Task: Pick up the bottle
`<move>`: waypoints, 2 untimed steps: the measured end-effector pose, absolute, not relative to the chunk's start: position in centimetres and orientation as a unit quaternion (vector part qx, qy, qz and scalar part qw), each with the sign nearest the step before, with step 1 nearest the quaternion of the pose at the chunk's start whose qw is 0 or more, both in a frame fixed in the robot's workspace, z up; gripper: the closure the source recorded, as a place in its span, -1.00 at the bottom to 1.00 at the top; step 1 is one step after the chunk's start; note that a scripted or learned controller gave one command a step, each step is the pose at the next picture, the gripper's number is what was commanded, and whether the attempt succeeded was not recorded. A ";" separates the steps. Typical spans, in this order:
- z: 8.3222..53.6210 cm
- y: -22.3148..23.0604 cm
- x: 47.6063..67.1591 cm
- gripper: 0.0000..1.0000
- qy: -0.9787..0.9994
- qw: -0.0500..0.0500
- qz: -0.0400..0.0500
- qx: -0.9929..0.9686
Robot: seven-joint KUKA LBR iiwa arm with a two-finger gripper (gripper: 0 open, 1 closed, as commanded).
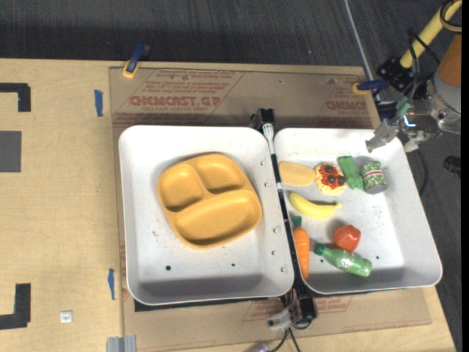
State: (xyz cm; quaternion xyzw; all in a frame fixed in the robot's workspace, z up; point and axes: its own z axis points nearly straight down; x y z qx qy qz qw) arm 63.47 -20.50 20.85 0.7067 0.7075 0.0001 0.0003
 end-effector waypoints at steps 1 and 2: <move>9.8 -20.0 64.5 -1.00 0.695 0.001 0.000 0.719; 8.7 -12.7 59.6 -1.00 0.628 0.002 0.002 0.778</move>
